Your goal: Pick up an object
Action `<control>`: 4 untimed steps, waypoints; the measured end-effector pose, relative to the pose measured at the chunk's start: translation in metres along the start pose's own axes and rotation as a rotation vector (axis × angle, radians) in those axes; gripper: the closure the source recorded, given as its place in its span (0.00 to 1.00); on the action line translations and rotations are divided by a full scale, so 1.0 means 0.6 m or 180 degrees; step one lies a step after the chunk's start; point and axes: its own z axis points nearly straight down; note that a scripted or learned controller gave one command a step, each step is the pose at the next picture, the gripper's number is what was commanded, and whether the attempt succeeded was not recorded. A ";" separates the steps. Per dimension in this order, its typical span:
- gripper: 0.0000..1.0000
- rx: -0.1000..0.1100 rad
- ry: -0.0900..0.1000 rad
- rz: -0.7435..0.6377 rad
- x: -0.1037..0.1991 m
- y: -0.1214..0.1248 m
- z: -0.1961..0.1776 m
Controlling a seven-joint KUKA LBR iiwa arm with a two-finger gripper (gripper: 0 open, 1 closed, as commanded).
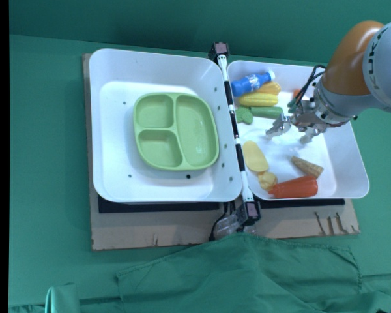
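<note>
Gripper [292, 130] hovering over right bin [352, 168], fingers spread, grasping nothing. Candidate objects lying below: carrot [294, 188], cone [307, 167], yellow piece [255, 156]. Gripper likely positioning for descent. Green plate [176, 131] sitting in left bin [111, 175].

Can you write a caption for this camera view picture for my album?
Robot gripper hovers over toy food in the right bin; a green divided plate sits in the left bin.

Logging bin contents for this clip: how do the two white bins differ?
The left bin holds a single green divided plate; the right bin holds several toy foods, including a blue bottle and a red pepper. The gripper hangs over the right bin, not the left. Both are shallow and white.
</note>
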 end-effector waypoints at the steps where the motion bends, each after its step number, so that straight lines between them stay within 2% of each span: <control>1: 1.00 -0.0047 -0.0015 0.0013 -0.004 0.005 -0.025; 2: 1.00 0.0000 -0.0001 0.0001 -0.007 0.017 -0.102; 3: 1.00 -0.0006 -0.0004 0.0001 -0.024 0.010 -0.197; 4: 1.00 -0.0010 -0.0002 -0.0002 -0.019 -0.002 -0.286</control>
